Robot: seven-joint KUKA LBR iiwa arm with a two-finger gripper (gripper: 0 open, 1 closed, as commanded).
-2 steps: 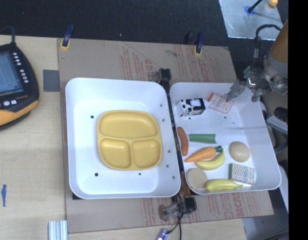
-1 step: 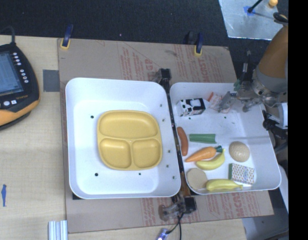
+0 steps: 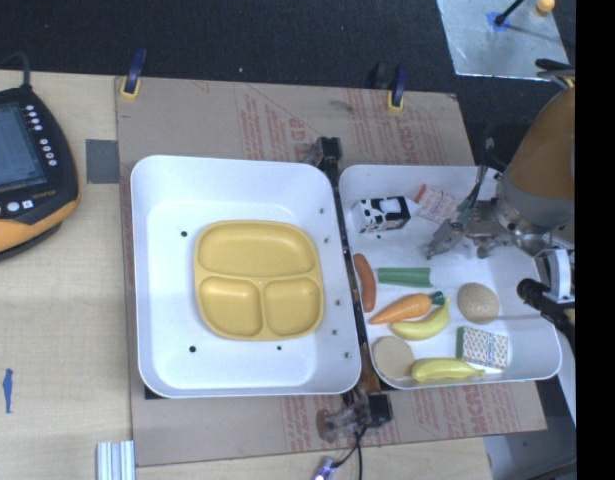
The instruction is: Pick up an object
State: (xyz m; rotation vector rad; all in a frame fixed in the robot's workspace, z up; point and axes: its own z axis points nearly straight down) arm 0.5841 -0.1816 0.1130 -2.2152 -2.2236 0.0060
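The right bin point(image 3: 359, 190) holds several small items: a black-and-white cow toy point(image 3: 382, 213), a brown sausage point(image 3: 364, 280), a green stick point(image 3: 404, 277), a carrot point(image 3: 402, 309), two bananas point(image 3: 425, 326) point(image 3: 442, 370), a tan potato point(image 3: 477, 302), a patterned box point(image 3: 484, 347) and a beige disc point(image 3: 391, 356). My gripper point(image 3: 459, 248) hangs over the upper right part of this bin, right of the cow toy and above the potato. Its fingers stand open with nothing between them.
The left bin point(image 3: 157, 268) carries a yellow divided plate point(image 3: 259, 276). A small printed packet point(image 3: 437, 205) lies by the gripper. A teach pendant point(image 3: 22, 168) rests on the bench at far left. The arm's orange band point(image 3: 547, 158) rises at the right edge.
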